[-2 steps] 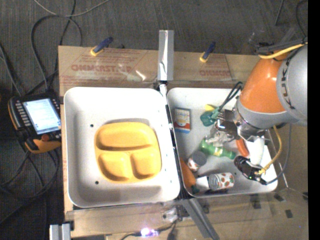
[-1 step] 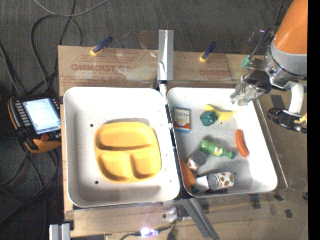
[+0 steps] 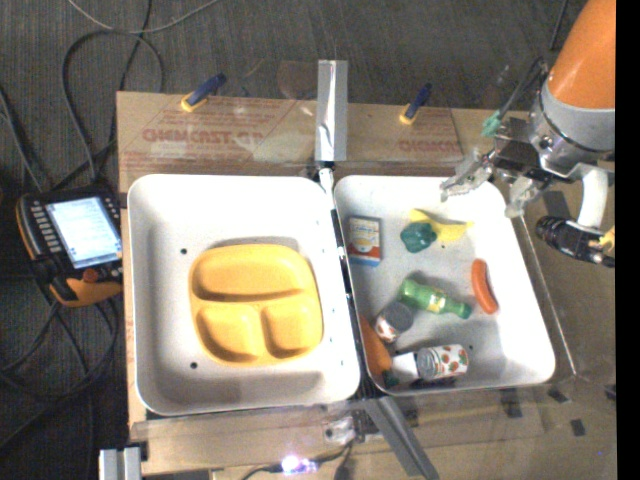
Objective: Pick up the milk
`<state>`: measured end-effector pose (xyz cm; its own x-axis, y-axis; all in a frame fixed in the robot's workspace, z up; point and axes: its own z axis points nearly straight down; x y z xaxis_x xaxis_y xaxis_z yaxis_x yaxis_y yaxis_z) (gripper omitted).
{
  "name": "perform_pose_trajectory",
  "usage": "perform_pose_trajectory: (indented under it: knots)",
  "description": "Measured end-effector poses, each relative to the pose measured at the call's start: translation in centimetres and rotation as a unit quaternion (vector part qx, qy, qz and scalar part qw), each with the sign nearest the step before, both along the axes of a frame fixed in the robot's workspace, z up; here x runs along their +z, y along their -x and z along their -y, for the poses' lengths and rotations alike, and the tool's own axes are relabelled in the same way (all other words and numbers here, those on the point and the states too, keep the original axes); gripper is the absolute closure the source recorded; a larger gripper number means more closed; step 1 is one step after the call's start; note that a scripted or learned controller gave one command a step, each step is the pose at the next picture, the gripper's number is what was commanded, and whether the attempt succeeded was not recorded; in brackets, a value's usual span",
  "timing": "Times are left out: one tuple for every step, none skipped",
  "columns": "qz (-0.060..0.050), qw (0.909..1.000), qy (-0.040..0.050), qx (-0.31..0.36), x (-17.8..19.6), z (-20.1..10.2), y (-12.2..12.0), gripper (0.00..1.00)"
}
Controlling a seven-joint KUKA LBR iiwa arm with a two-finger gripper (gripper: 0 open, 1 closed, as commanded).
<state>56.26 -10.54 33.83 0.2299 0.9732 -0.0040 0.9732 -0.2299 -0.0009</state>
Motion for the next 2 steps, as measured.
perform_pose_trajectory:
  knots:
    - [-0.001,0.9938,-0.0023,0.111,-10.0,-6.4,1.5,0.0]
    - [-0.002,0.9801,-0.0027,0.199,-13.1,-3.9,8.0,0.0]
